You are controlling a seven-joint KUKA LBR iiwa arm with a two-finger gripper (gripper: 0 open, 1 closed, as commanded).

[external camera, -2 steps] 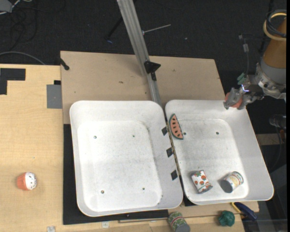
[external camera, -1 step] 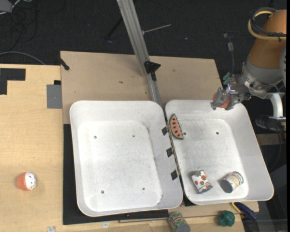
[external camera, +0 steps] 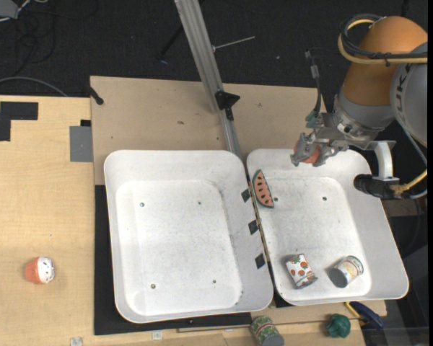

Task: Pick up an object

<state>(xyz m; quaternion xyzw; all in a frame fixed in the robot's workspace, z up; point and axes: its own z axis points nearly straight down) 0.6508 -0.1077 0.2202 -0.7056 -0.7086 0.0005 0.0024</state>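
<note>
Bins-wise, right bin [external camera: 390, 265] has a can [external camera: 346, 271] lying near-right, probably light, stiff and roll-prone so pinch across its sides, while the gripper [external camera: 314, 152] at the far edge grips something reddish, can't tell what.

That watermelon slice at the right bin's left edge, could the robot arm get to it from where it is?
Probably yes: the watermelon slice lies uncovered, apart from other things, in the same bin as the gripper. It rests against the wall, which may hamper a grasp.
</note>
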